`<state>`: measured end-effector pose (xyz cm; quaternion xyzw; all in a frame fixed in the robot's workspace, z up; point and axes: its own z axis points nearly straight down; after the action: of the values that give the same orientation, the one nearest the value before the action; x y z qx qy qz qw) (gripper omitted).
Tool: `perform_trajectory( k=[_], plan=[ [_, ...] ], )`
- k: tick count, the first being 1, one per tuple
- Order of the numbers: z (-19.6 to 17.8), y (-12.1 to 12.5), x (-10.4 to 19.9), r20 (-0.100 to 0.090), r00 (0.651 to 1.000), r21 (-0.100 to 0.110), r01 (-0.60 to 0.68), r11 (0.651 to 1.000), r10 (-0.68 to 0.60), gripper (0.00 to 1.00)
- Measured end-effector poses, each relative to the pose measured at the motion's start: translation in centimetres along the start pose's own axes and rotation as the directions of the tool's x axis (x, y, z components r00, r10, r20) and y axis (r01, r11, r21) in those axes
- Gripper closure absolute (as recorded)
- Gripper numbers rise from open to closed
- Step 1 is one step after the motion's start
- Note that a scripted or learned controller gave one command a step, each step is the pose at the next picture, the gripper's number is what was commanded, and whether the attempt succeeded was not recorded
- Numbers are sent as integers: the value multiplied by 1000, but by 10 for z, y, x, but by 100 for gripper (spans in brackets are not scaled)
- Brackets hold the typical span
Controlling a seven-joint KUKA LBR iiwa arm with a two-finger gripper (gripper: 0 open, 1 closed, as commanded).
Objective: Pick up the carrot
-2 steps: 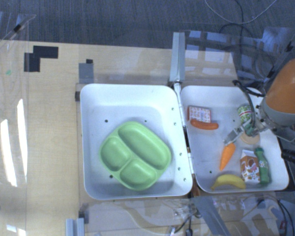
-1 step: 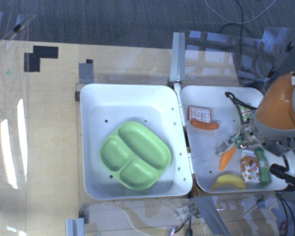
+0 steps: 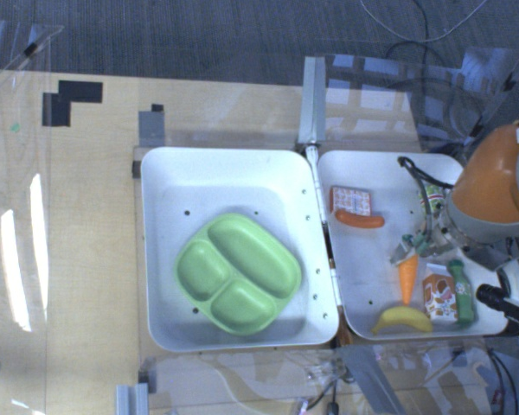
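Camera view, right bin [image 3: 363,314]: pincer [image 3: 418,242] at the end of the grey arm with orange band [image 3: 493,184], low over the bin's right half; whether its tips stand apart or together cannot be told, cables and shadow covering them. Carrot [image 3: 406,279], orange, upright in the frame, lying on the bin floor just below the pincer, its upper end at or very near the tips; contact cannot be told. Close about it: juice carton [image 3: 438,298] just to its right, green bottle [image 3: 462,293] beyond that, banana [image 3: 401,321] below, near the carrot's lower tip. To the pincer's left: sausage [image 3: 361,220], and the small red-and-white packet [image 3: 351,201] above it, both well apart from the carrot. Left bin [image 3: 164,232], far left of the pincer: green divided tray [image 3: 238,272], three compartments
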<state>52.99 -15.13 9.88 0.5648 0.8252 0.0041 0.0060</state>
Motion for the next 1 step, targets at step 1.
perform_trajectory(
  k=[1],
  plan=[
    [-80,27,52,-2,990,11,-141,990,141,100]
  ],
)
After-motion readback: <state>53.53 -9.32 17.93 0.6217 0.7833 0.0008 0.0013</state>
